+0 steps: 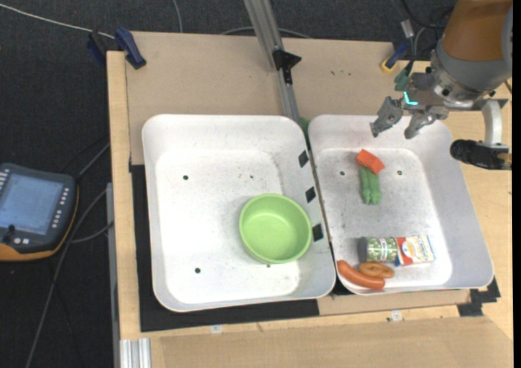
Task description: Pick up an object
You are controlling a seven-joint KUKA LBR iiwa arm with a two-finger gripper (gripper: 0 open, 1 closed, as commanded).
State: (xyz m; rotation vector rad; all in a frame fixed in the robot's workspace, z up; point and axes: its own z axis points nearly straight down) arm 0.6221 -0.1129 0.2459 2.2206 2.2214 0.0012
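A: The gripper [404,120] hangs at the upper right of the frame, over the far rim of the right bin [466,195], jaws spread with nothing between them.

B: Candidates?

A: Nearest is the orange piece [369,160], touching the green vegetable [370,187] just below it, mid-bin. Lower down, a small carton [394,250] lies beside a hot dog [361,274] at the near rim. A green bowl [275,228] sits in the left bin [163,195].

B: The risk?

A: I'd say the touching pair. Jaws landing across both could nudge one aside and pinch air, and the bin wall near the hot dog may block a finger.
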